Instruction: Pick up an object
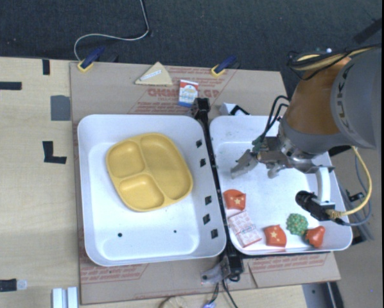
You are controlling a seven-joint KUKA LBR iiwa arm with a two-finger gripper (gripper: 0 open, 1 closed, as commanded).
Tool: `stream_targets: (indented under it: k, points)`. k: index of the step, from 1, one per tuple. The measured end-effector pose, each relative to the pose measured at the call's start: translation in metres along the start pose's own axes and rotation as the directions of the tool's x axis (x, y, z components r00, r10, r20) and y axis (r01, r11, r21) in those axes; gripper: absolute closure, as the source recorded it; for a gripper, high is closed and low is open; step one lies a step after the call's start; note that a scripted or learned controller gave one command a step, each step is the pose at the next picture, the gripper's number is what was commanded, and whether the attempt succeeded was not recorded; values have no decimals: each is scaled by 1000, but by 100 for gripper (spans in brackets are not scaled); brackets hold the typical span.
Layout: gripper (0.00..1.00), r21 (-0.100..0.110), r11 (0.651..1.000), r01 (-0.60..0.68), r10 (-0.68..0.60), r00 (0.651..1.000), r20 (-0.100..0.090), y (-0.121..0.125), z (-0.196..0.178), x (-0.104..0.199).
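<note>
A moulded yellow plastic tray with three compartments (149, 171) is being borne flat in the left shallow white bin (92, 236), well apart from the arm. It is judged stiff and light but broad and smooth, so a pinch on its raised rim would be called for.

In the right shallow white bin (234, 128), along the near side, several small things are lying. A red star-marked block (235, 199) is being kept just beside the divider; it is judged light and rigid, and is best taken across its flat sides. Just below it, a flat pink-and-white printed packet (244, 228) is lying; it is judged thin and pliable, hard to get fingers under. Next a second red block (275, 236), then a small green bumpy broccoli-like piece (296, 223) and a red strawberry-like piece (315, 236) are sitting near each other; these are judged light and rounded, liable to roll from a loose pinch.

The two-finger gripper (259, 162) is being held over the bare upper middle of that bin, its fingers spread apart with nothing between them, well above the red star-marked block.
</note>
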State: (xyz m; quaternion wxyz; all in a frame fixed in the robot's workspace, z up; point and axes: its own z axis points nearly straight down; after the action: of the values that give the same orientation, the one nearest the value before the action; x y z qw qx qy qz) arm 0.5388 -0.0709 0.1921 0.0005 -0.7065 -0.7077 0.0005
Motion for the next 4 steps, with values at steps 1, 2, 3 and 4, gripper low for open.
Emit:
stream_targets:
  k: [1,2,3,4]
  points:
    - [0,1,1000,0,0,1000,0,-1,8,20]
    - [0,0,1000,-1,1,1000,1,-13,8,9]
    - [0,0,1000,-1,1,1000,0,-55,8,21]
    - [0,-5,1000,-1,1,1000,1,-21,106,-25]
